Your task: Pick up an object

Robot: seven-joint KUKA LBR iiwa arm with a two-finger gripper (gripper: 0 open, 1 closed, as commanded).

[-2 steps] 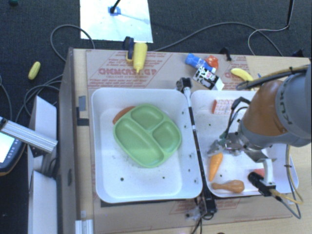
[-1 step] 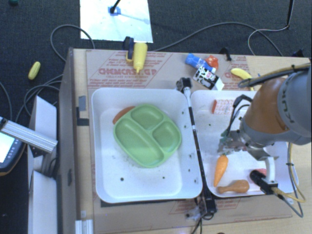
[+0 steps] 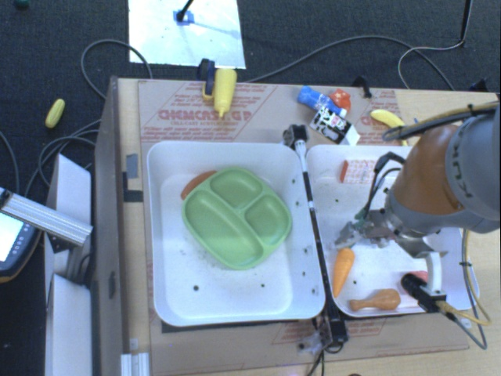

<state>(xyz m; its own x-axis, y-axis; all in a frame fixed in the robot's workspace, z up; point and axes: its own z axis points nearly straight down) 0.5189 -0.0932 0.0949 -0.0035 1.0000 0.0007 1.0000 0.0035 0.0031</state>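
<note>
In the right bin [image 3: 368, 167], an orange carrot [image 3: 342, 269] lies near the left wall, pointing toward the front. A tan, pear-shaped object [image 3: 374, 300] rests by the front wall. A small red-orange piece [image 3: 343, 171] lies at the back. My gripper [image 3: 354, 234] hangs low over the right bin, just above the thick end of the carrot, and nothing shows between its tips. In the left bin [image 3: 168, 288], a green divided plate [image 3: 237, 218] sits upside-up, with an orange thing [image 3: 195, 183] peeking out from under its back left edge.
The divider [image 3: 311, 210] between the bins runs just left of the gripper. On the bench behind the bins lie a yellow bottle [image 3: 223, 88], a blue and red item [image 3: 321, 98], a black-and-white box [image 3: 330, 122] and a banana [image 3: 386, 118]. Cables trail around the bench.
</note>
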